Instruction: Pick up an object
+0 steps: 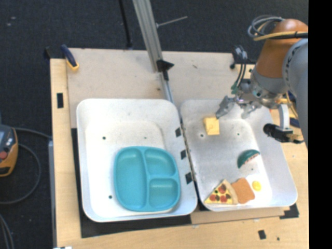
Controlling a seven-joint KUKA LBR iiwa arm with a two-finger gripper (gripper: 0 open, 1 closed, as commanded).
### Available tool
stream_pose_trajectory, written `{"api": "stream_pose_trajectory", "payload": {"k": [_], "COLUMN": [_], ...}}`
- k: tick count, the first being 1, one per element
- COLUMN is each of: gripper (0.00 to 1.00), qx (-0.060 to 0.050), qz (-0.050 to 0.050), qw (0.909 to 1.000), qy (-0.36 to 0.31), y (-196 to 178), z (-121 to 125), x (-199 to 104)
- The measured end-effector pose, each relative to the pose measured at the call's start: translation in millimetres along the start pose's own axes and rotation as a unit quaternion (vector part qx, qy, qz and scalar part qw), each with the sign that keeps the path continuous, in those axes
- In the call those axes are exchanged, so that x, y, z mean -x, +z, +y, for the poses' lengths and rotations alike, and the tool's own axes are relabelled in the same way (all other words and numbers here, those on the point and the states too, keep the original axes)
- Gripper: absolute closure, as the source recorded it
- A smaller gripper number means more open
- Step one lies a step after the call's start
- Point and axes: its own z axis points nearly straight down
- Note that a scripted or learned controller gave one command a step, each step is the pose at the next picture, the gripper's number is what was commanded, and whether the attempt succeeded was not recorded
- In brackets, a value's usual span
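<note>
A tan bench [119, 77] on dark floor carries two white bins. The left bin [93, 118] holds a teal divided tray [147, 179]. The right bin [218, 154] holds a yellow block [211, 125], a green-topped piece [248, 157], a pizza slice [221, 193], an orange piece [243, 190] and a small yellow bit [256, 185] (too small to name). My claw [236, 107] hangs spread over the right bin's far edge, pinching nothing, the block just beside it. The bin's middle lies open.

- Arm [290, 56]: grey casing with a rounded orange band above the wrist.
- Pale cables [262, 27] loop beside the band.
- Pincer [236, 108]: grey metal fingers.
</note>
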Motion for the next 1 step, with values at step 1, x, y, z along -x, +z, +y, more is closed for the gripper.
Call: {"api": "stream_pose_trajectory", "payload": {"k": [1], "gripper": [0.0], "qx": [0.001], "qz": [0.0], "qw": [1.0], "qy": [-0.001], "y": [44.1], "z": [-2.7], "x": [-5.4]}}
